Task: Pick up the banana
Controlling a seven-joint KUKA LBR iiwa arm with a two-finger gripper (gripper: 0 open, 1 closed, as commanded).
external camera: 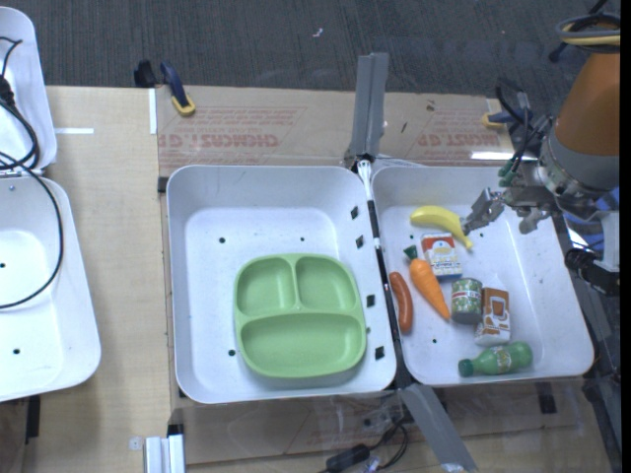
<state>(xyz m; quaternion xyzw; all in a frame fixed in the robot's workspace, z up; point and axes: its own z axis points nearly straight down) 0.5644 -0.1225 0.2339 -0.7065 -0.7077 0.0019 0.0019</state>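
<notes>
The yellow banana (pixel 441 222) lies in the right bin (pixel 552 294), near its back left corner, curving toward a small carton. My gripper (pixel 505 215) hangs just to the right of the banana, above the bin's back part. Its fingers are spread open with nothing between them, and the left fingertip (pixel 479 211) is close to the banana's right end.
In the right bin lie a small carton (pixel 443 254), a carrot (pixel 430 288), a red sausage (pixel 400 300), a can (pixel 465 299), a brown box (pixel 493 315) and a green bottle (pixel 496 360). The left bin (pixel 197 264) holds a green divided plate (pixel 299 315).
</notes>
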